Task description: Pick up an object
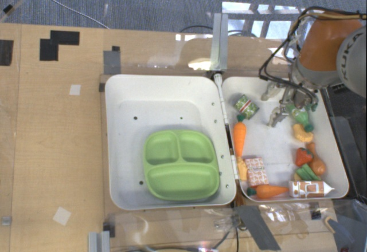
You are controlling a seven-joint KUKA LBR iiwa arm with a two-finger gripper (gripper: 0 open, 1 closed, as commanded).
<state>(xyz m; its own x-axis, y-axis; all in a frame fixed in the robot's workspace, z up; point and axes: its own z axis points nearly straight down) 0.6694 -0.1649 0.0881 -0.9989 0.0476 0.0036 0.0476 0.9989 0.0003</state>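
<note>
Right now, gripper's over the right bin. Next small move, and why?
Probably a short descent, straight down. The gripper hangs at the upper part of the right bin, with nothing visibly between its jaws. A green toy lies just beside it, a yellow one below that. If the green toy is the target, nudge toward it first; bare bin floor lies under the jaws now.
</note>
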